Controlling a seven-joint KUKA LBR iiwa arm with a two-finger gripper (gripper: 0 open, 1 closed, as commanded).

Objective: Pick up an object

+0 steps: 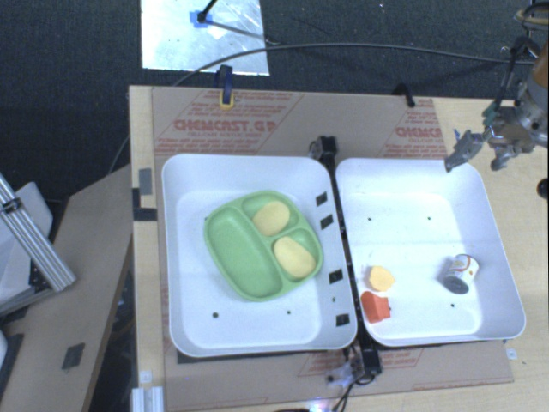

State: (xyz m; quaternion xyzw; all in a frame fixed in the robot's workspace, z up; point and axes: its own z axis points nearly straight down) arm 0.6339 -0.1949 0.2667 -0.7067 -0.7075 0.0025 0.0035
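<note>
A: We log the two-finger metal gripper (479,149) at two o'clock, fingers spread, holding nothing; the small white printed cup (460,274) lies tipped at four o'clock in the right white bin (412,187).

B: We judge it light, rigid, slick; grip across the rim; board (225,126) reads CHEMCAST GP.

Evenly and brightly lit from above, with soft, short shadows under the green tray (257,247) and the small cup (459,273). Strong glare on the foil sheet (204,22) at far left; mild sheen on the white bins (412,191). Dark carpet (69,58) underexposed, little texture. Slightly soft and grainy overall; gripper (480,148) at far right blurred.
</note>
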